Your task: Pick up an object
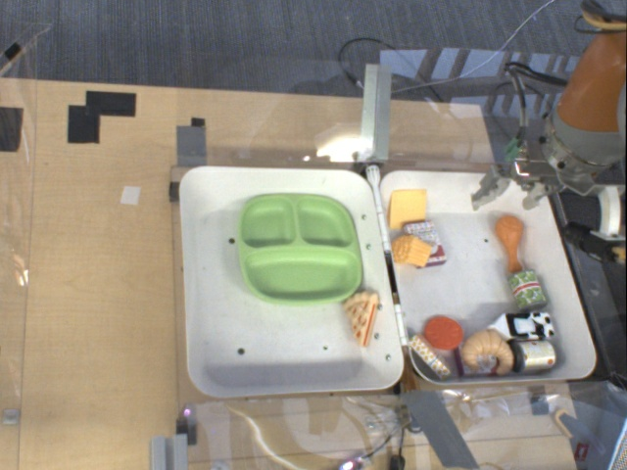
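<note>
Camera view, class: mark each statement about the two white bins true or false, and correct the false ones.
1. The green sectioned plate lies in the left white bin. True.
2. The pizza-slice toy rests on the plate. False: it lies on the bin floor beside the plate's near right corner.
3. The orange drumstick toy is in the right white bin. True.
4. The gripper holds the yellow cheese block. False: the cheese lies apart, at the bin's far left.
</note>
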`<state>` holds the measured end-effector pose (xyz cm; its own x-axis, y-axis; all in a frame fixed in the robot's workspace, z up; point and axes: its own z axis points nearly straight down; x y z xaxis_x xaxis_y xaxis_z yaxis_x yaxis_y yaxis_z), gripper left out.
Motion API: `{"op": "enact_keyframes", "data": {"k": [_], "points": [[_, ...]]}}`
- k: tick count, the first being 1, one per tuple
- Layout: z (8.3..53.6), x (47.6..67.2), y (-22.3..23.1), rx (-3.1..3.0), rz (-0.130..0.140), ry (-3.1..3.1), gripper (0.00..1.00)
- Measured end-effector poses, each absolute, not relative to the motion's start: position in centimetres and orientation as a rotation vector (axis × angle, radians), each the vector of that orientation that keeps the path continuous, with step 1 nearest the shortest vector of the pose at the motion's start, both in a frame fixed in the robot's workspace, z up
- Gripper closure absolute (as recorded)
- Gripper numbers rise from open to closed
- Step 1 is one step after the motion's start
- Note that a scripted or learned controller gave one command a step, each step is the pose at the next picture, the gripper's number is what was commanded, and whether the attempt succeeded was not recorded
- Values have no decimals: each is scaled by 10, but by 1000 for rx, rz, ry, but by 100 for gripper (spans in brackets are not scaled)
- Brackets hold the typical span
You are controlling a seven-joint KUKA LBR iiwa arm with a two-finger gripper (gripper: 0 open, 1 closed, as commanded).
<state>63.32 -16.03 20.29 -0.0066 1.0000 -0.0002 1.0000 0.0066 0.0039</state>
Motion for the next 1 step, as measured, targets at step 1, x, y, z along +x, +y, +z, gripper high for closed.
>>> {"op": "enact_keyframes", "data": {"k": [1], "points": [[146, 596, -200, 2184, 2, 2254, 0]]}}
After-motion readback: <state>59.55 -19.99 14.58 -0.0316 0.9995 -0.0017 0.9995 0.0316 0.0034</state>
